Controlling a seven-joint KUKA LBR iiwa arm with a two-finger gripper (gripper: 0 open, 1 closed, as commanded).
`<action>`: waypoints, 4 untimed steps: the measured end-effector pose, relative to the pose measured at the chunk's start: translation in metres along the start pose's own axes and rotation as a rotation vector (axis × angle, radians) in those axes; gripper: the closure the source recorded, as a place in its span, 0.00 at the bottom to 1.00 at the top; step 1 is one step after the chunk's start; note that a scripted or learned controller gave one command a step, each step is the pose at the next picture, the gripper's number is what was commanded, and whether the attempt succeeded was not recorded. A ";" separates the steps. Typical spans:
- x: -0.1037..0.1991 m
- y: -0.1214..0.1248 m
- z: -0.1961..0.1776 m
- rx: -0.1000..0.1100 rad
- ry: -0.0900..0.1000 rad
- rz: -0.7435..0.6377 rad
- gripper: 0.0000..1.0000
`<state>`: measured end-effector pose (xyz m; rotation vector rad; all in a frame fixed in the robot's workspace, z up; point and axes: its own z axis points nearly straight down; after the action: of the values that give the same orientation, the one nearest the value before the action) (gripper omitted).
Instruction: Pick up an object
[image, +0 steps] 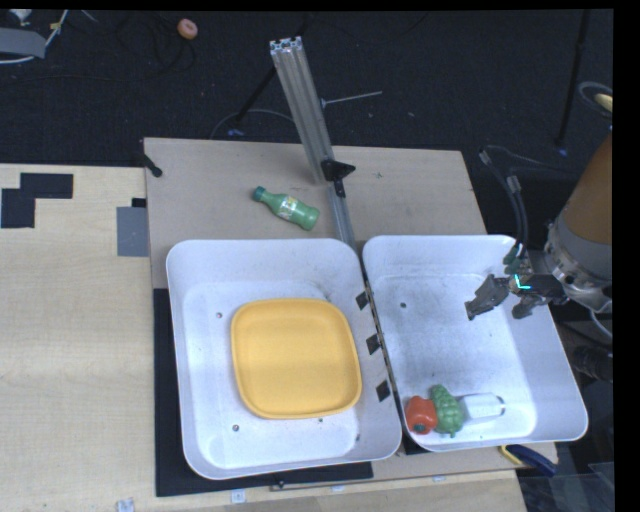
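A yellow square plate (296, 356) lies flat in the left bin (195, 270). In the right bin (440, 260), at its front edge, sit a red item (420, 413), a green leafy toy (449, 411) and a white piece (483, 406), close together. My gripper (504, 303) hovers over the right side of the right bin, well behind those items. Its two dark fingers are spread apart with nothing between them.
A green bottle (286, 207) lies on the bench behind the left bin. A slanted aluminium rail (310, 105) rises from behind the seam between the bins. Black clips (372, 342) mark that seam.
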<state>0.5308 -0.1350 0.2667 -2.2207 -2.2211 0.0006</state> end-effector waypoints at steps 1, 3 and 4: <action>0.000 0.000 0.000 0.000 0.000 0.000 0.00; -0.004 -0.006 0.098 0.004 0.001 -0.001 0.00; 0.002 -0.013 0.144 0.004 0.001 0.000 0.00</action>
<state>0.5173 -0.1334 0.1227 -2.2181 -2.2194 0.0041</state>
